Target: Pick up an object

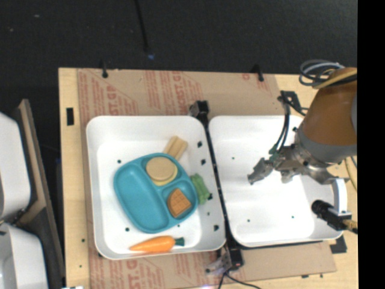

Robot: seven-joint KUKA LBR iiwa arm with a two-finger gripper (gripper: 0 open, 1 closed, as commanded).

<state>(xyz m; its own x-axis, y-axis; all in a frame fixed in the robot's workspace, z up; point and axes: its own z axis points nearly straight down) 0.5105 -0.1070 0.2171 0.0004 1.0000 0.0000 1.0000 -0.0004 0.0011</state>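
Nothing appears picked up yet: the grey two-finger gripper (260,174) hovers over the right white bin (240,143), its grip too blurred to tell, while the orange plastic carrot (157,244) lies in the left white bin (99,161).

A grey robot arm with an orange band above its wrist reaches in from the right side of the view. Its wrist angles down and to the left, ending in a two-finger gripper (257,176) with nothing visible between its fingers.
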